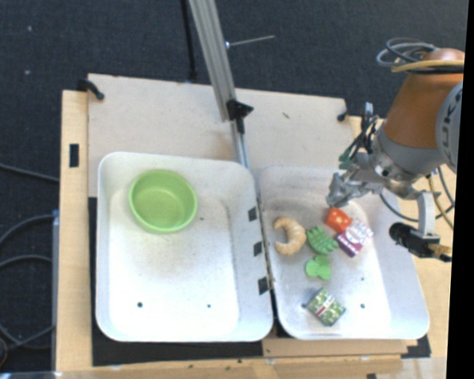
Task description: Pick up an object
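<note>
Left bin (pixel 110 297): a green bowl (pixel 163 201) sits upright near its far left corner.
Right bin (pixel 398 307): a tan croissant-shaped toy (pixel 289 235), a green ridged piece (pixel 323 241), a green leaf-shaped piece (pixel 319 269), a green-and-purple packet (pixel 326 307), an orange-red object (pixel 338 219) and a purple-and-white packet (pixel 354 238), clustered.
Arm (pixel 418 116): reaches in over the right bin's far edge.
Pincer (pixel 340 197): low, just above the orange-red object; contact and how wide it stands cannot be told.
</note>
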{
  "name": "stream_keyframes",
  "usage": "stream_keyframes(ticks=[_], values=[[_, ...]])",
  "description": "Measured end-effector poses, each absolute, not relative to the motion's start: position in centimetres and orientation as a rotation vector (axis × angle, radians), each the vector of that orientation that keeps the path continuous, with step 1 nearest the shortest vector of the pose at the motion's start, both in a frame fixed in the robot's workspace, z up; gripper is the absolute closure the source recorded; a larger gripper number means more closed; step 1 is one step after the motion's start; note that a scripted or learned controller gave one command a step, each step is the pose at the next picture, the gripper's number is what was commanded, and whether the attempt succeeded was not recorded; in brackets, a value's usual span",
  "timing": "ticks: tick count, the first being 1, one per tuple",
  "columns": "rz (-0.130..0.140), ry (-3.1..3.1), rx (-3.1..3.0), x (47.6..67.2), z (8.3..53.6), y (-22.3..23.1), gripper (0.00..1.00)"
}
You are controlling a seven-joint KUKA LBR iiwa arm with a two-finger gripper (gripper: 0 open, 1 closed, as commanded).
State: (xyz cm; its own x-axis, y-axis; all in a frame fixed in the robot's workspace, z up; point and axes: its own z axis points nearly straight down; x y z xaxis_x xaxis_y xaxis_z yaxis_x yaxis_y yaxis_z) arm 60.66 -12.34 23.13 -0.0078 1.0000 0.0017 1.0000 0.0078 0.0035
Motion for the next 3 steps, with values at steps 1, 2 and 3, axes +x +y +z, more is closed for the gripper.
stream_keyframes(ticks=[1,2,3], values=[[0.005,2.230,2.213,60.3,24.4,-7.2,1.00],[0.004,2.231,2.212,61.0,24.9,-1.6,1.00],[0.001,2.229,2.214,60.4,24.1,3.4,1.00]])
